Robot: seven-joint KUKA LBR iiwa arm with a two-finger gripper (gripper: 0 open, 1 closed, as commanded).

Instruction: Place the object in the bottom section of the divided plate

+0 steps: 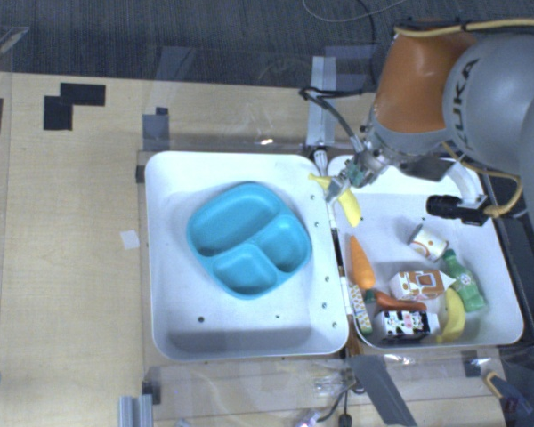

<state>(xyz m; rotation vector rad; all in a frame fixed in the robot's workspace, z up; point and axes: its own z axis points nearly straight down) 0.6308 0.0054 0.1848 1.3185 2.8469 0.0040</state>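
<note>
Nearest, at the bottom of the right bin (507, 310), well below the pincer (345, 181) and to its right, lies a cluster of items: a black-and-white carton (404, 324), a curved yellow banana (454, 315), a white-and-brown carton (417, 283), and a green packet (467, 286) touching the banana; just above these, a small white cup (427, 241) lies on its side, well apart from the pincer; an orange carrot (361, 263) lies lengthwise against the bin's left wall, directly below the pincer; a yellow piece (349, 205), banana-like, sits just under the pincer's tips at the wall between the two bins, tilted, its upper end between the fingers; the fingers appear closed on it, though the contact is small and partly hidden; to the pincer's left and lower, in the left bin (173, 327), rests the blue divided plate (247, 237), turned at a slant, with its three sections showing bare blue; the yellow piece is well apart from the plate, with the bin walls between them; farthest, above and right of the pincer, the grey arm (507, 96) with its orange band (418, 78) reaches in from the right.
</note>
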